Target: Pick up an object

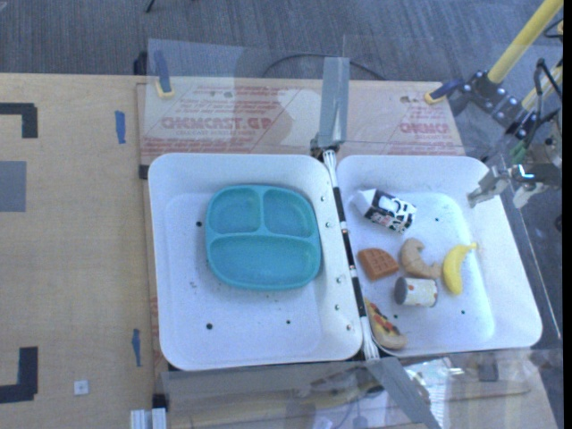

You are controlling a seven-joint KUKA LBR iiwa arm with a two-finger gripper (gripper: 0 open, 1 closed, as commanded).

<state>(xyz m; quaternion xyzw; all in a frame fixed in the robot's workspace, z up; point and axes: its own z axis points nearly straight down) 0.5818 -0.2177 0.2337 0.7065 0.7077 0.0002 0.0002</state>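
Gripper (492, 184), jaw state impossible to tell, hovers at the right bin's (500, 329) rim; toy banana (456, 267) lies toward seven o'clock.

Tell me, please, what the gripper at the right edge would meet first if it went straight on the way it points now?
The gripper points left and down over the right bin's rim. It would probably reach bare bin floor first, then the banana; depth is hard to judge from one view.
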